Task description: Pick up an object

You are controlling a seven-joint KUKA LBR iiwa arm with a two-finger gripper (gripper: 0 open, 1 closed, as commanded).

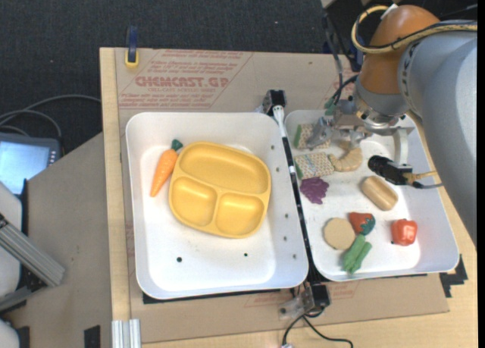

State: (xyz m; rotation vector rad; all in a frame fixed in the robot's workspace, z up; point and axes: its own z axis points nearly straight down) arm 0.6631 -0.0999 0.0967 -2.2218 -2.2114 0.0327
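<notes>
Well, I see the left bin (144, 255) carrying a yellow divided plate (218, 189) with a carrot (162, 170) beside it. My gripper (333, 128) hangs low over the right bin's (436, 252) far corner among crackers (315, 163), above a purple piece (314, 189); its grip I cannot tell.

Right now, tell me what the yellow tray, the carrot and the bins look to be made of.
Yellow tray: looks like moulded plastic, smooth and matte, with rounded compartment walls. Carrot: probably a plastic toy, given its uniform orange colour and green tip. Bins: likely thin white plastic, smooth with a slight sheen and rounded corners; metal cannot be ruled out.
</notes>
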